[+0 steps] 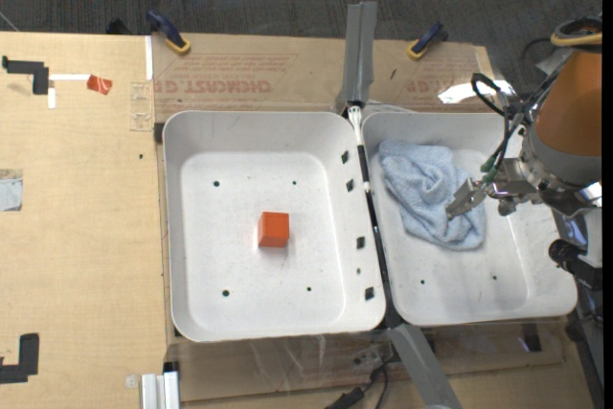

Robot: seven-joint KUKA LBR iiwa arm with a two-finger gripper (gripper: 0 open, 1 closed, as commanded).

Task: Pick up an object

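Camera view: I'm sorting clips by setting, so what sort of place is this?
Probably a robotics lab test bench, not a home. Two white bins sit on clamped cardboard sheets, a robot arm reaches over a blue-grey cloth, and grey carpet with cables lies behind.

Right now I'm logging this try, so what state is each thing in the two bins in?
Orange block: lying flat in the left bin, untouched.
Blue cloth: crumpled in a heap in the right bin.
Gripper: low at the cloth's right edge; grip not clear.
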